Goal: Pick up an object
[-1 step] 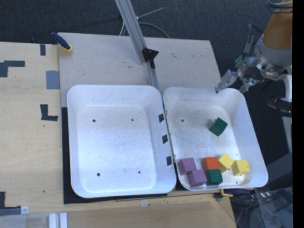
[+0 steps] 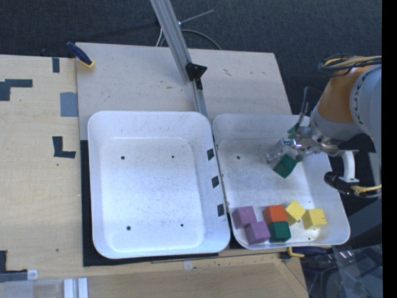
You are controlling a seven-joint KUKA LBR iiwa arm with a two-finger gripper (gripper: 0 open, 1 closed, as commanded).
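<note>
Camera view is showing us a dark green block point(image 2: 285, 166) tilted between the fingers of the gripper point(image 2: 283, 158), over the right bin point(image 2: 248, 135). We are judging it light, rigid, best clamped across flat opposite faces.

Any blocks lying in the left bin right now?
No: the left bin shows bare white floor, and the blocks lie in the right bin.

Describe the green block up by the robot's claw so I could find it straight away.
Look in the right-hand white bin, where the grey and orange arm reaches in. Just below the gripper sits a dark green block, tilted and alone in the bin's upper half. The other green block lies packed among purple, orange and yellow blocks along the near edge.
</note>
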